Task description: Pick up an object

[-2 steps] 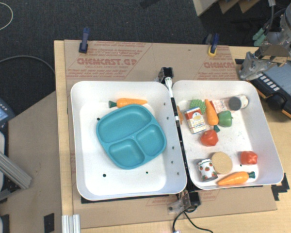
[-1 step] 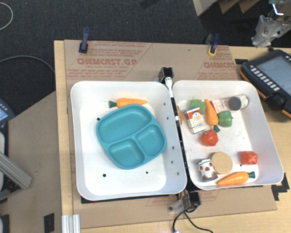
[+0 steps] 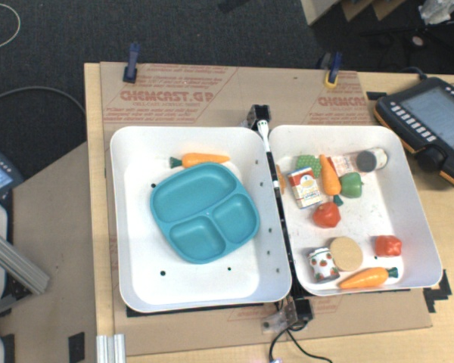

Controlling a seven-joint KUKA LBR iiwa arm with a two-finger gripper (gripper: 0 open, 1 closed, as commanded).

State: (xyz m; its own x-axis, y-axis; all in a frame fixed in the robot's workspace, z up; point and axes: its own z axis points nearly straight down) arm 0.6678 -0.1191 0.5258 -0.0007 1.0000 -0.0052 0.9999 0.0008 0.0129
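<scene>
Right bin (image 3: pixel 408 203), near edge: a toy carrot (image 3: pixel 363 278) lies along the rim, a small can (image 3: pixel 323 264) and a tan disc (image 3: pixel 346 253) just behind it, a red pepper (image 3: pixel 387 245) toward the right wall.
Right bin, middle: a red tomato (image 3: pixel 327 215).
Right bin, far half: a small carton (image 3: pixel 306 187), a second carrot (image 3: pixel 330 175), green pieces (image 3: pixel 351 185) and a grey-capped bottle (image 3: pixel 367 160) crowd together.
Left bin (image 3: pixel 129 218): a teal divided plate (image 3: pixel 204 212) sits centre; an orange carrot (image 3: pixel 202 159) touches its far rim.
Gripper: its state cannot be told.
</scene>
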